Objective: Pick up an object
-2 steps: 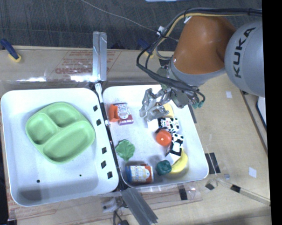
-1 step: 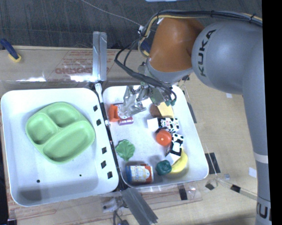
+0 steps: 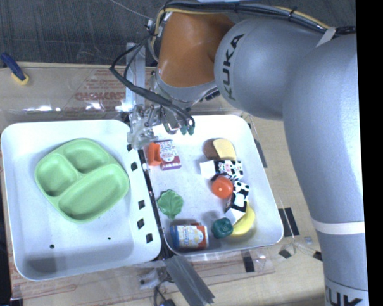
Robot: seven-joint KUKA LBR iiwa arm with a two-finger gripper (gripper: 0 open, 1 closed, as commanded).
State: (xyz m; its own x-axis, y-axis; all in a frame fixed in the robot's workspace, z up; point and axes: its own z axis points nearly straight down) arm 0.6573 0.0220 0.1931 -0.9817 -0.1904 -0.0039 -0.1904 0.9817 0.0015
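- Step in hand: approach and descent, as judged from the pose. The gripper (image 3: pixel 142 133) hangs at the 12 o'clock end of the divider between the two white bins, just beside a small orange-and-white carton (image 3: pixel 162 153).
- Fingers: their state cannot be told; cables and the wrist housing hide the tips. No object is visible between them, so no grasp is confirmed.
- Task object: none is specified. The nearest candidate is the carton, at 10 o'clock in the right bin (image 3: pixel 258 154), lying just at 5 o'clock of the gripper.
- Next move, as a judgement: shift the gripper slightly toward 4 o'clock to centre over the carton, keep clear of the bin wall, lower, close, then lift.
- Risk: the carton lies close to the divider, so one finger may land on the rim.
- Count, right bin: one carton; one brown-and-yellow block (image 3: pixel 219 148); two black-and-white patterned pieces (image 3: pixel 230 168); one orange ball (image 3: pixel 221 187); one green leaf-shaped piece (image 3: pixel 170 203); one banana (image 3: pixel 243 223); one dark green lump (image 3: pixel 222 228); one jar with an orange label (image 3: pixel 188 235).
- Count, left bin (image 3: pixel 23 207): one green divided plate (image 3: pixel 82 178) with three compartments.
- Count, desk: two bins; one blue-and-yellow tool (image 3: pixel 13 67) at 10 o'clock, well apart from the bins.
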